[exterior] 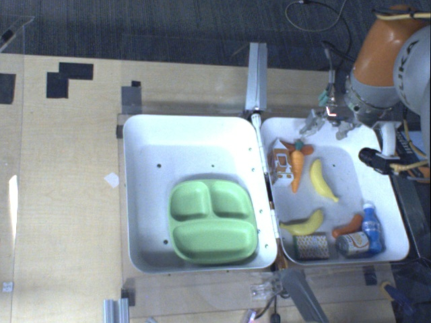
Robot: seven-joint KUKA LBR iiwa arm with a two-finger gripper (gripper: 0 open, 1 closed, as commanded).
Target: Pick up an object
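Spanning a pale wooden bench (60, 180); dark carpet (168, 12) lies behind.

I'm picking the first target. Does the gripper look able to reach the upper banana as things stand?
Probably yes. The gripper hangs over the right bin's far end, and the upper banana lies uncovered, apart from the carrot.

Pale wooden bench (67, 200) — two white bins side by side: left bin (138, 180), right bin (390, 214)

Grey arm (411, 66), orange band, metal fingers (311, 123).
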